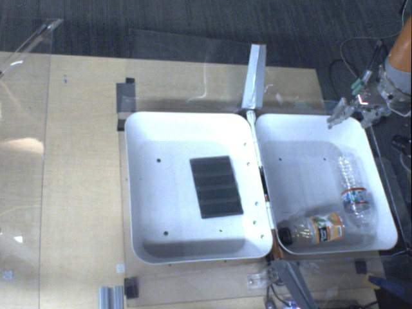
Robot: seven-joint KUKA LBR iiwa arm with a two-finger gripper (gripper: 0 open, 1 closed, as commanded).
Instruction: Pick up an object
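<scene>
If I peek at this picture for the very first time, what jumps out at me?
Probably the dark ribbed slab, lying flat in the middle of the left bin, black against white. Next, two bottles in the right bin: a dark-capped one with an orange label lying along the near wall, and a clear one by the right wall. The gripper hangs over that bin's far right corner.
</scene>
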